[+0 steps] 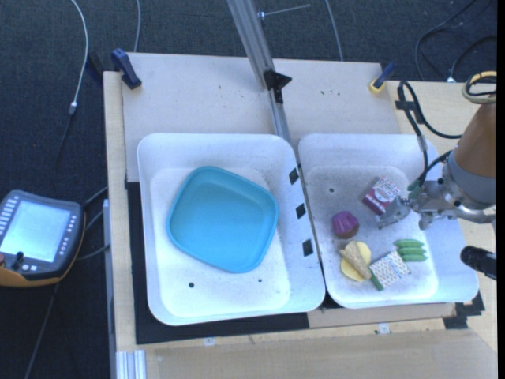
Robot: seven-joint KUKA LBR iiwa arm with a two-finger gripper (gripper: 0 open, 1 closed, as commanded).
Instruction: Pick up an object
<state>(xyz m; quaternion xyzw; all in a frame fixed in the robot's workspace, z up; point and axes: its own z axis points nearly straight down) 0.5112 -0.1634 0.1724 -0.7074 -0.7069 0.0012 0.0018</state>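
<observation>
A pale tabletop (205, 81) carries two shallow white bins side by side, their rims touching: the left bin (154, 160) and the right bin (347, 144). Blue clamps (126, 68) grip its far corners.

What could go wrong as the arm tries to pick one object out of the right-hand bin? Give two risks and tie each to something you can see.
1. The gripper sits beside the red-and-white packet, near the purple object; closing may push the packet away rather than grasp it.
2. The yellow object, patterned packet and green pods lie crowded together, so a grasp there might catch two things or knock neighbours.
</observation>
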